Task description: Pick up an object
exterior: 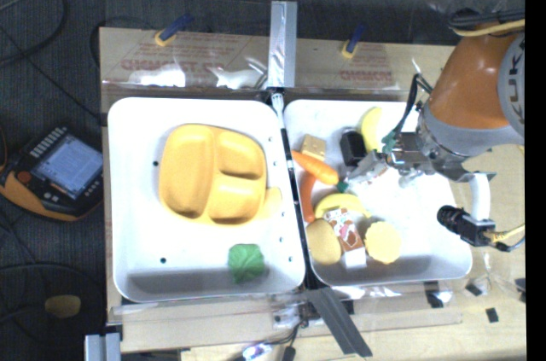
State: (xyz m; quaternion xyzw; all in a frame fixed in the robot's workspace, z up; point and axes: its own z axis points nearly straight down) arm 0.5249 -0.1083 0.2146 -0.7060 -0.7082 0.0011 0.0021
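My gripper (368, 165) reaches into the right bin (444, 253) from the right, low over the toys near the bin's middle. Just left of it lies an orange carrot (314, 168), with a tan block (311, 147) above that. A black item (351, 146) and a yellow round fruit (372, 125) sit right behind the gripper. Below it lie a yellow-topped piece (334, 203), a small red-and-white carton (348, 231), a tan round piece (322, 242) and a yellow disc (382, 241). Nothing visibly sits between the fingers.
The left bin (128, 265) holds a yellow divided tray (213, 172) and a green leafy toy (246, 261). A metal divider (282, 43) stands behind the two bins. The arm's grey and orange body (478, 103) overhangs the right bin's far right corner.
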